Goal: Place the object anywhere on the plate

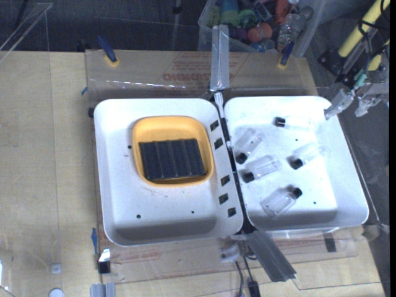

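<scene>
Camera view: the gripper [339, 106] hangs at the right bin's [346, 203] far right corner; whether it is spread or pressed together, I cannot tell. Clear black-capped vials [281, 200] lie loose right of the yellow plate [172, 129]. Best to descend on one well apart from the others.

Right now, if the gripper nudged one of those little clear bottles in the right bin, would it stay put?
Probably not. The clear bottle lies on its side and looks rounded, so it would likely roll. It seems see-through and possibly unfilled, so probably light. Its smooth surface may slip on the white bin.
</scene>
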Action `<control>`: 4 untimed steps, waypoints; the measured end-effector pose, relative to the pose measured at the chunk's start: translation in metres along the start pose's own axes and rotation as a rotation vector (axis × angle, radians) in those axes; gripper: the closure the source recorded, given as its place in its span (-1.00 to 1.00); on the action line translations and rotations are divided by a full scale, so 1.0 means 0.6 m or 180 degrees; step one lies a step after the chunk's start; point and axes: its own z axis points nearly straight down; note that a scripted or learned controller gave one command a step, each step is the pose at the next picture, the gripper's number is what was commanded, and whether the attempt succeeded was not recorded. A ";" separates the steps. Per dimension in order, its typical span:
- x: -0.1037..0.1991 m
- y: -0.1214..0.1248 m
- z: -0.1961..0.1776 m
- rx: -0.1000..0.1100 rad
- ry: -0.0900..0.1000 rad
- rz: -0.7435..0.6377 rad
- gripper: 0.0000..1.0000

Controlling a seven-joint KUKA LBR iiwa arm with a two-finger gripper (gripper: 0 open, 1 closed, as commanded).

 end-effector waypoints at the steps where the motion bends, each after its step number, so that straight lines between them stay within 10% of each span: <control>1: -0.013 0.018 -0.005 -0.0024 -0.0017 -0.1045 -1.00; 2: -0.011 -0.002 0.019 -0.0012 -0.0005 -0.2070 -1.00; 3: -0.013 0.000 -0.001 -0.0034 -0.0018 -0.2060 1.00; 4: -0.011 0.028 0.015 -0.0026 -0.0026 -0.2629 1.00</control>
